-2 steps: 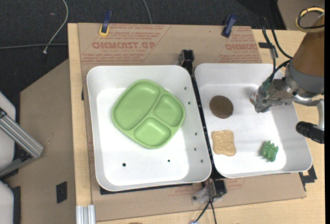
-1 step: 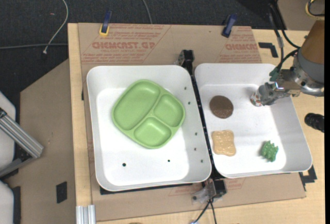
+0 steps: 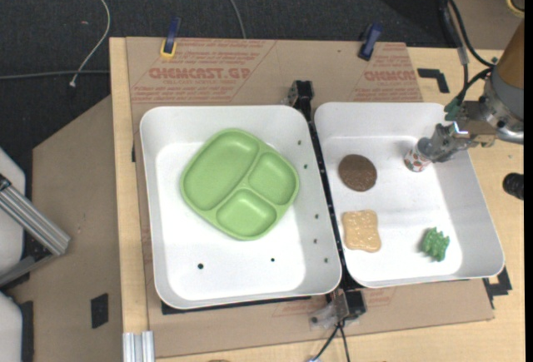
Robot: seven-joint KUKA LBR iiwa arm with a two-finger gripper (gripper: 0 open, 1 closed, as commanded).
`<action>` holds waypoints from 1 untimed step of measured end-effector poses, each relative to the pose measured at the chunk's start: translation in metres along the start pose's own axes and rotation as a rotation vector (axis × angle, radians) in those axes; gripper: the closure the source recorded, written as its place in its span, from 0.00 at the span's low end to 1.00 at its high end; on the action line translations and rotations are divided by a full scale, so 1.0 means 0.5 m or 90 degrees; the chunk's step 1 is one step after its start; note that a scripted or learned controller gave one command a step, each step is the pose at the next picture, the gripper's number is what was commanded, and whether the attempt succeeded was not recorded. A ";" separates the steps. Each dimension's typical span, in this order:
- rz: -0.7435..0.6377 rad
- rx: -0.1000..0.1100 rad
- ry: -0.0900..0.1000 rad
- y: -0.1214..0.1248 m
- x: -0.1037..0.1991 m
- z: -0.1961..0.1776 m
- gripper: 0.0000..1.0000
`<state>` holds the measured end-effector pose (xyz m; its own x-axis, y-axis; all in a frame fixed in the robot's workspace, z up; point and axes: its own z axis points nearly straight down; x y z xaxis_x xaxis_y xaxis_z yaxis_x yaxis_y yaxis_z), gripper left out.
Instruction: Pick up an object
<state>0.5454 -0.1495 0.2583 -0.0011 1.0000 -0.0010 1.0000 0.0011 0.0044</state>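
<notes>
Nearest the camera, in the right bin (image 3: 475,185), we find a tan waffle-like piece (image 3: 361,230) beside the inner wall and a green broccoli-like piece (image 3: 434,243) toward the outer front corner. Farther back lies a brown disc (image 3: 357,172), like a cookie or patty. The left bin (image 3: 158,210) holds a green divided plate (image 3: 240,183), tilted diagonally. Both bins rest on a cardboard sheet (image 3: 275,57) clamped to the table.

The gripper (image 3: 426,150) reaches in from the right and sits low over the back of the right bin. At its tip we see a small reddish-white object (image 3: 415,160); it is too small and blurred to identify. We cannot tell whether the jaws are released or clenched, nor whether that object is grasped or merely beside the tip.

Handling judgement: all the items look like light plastic toy food, stiff and not fragile. The disc and waffle lie flat; we would expect the jaws to slip over their faces, so they should be taken across opposite edges. The broccoli is lumpy and taller, offering the surest purchase around its body. The small object at the tip, if rounded, may roll or squirt out under closing force.
</notes>
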 end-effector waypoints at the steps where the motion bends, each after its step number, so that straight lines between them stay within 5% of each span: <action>1: -0.002 0.001 0.001 0.016 0.108 -0.010 1.00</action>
<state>0.5534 -0.0953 0.2632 -0.0039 1.0000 -0.0001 1.0000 0.0039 0.0030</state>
